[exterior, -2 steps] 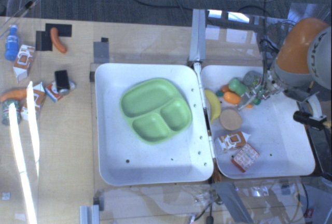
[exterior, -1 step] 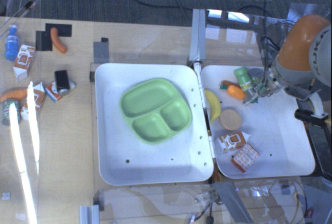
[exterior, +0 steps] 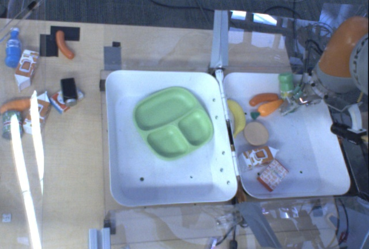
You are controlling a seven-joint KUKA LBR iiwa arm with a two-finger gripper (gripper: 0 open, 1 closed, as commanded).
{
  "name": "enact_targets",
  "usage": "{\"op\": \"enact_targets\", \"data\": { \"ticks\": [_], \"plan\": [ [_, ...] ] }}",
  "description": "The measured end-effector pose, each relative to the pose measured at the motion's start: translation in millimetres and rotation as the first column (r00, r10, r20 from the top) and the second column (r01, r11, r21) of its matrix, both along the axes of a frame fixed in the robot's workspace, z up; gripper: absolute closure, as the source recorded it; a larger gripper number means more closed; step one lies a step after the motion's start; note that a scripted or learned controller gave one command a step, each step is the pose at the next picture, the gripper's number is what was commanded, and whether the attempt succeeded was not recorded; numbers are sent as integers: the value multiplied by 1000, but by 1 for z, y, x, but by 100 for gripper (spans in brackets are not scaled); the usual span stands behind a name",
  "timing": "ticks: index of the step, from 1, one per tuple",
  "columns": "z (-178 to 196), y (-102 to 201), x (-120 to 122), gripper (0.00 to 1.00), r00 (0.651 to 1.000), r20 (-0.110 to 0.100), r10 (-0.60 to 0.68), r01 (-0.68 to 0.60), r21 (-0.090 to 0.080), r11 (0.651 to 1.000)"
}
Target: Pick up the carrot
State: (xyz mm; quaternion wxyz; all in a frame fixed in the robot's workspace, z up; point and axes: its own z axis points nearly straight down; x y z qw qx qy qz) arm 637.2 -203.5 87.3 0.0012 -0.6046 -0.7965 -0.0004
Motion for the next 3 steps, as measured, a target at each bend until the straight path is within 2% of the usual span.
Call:
{"op": "enact_targets", "data": {
  "ticks": [1,2,3],
  "plan": [
    [82,15,34,100,994,9,-111,111,-3,994],
    [82,15,34,0,994,9,-111,111,-3,994],
    [85,-1,34,0,994,9,107,-107,-5,994]
  ]
}}
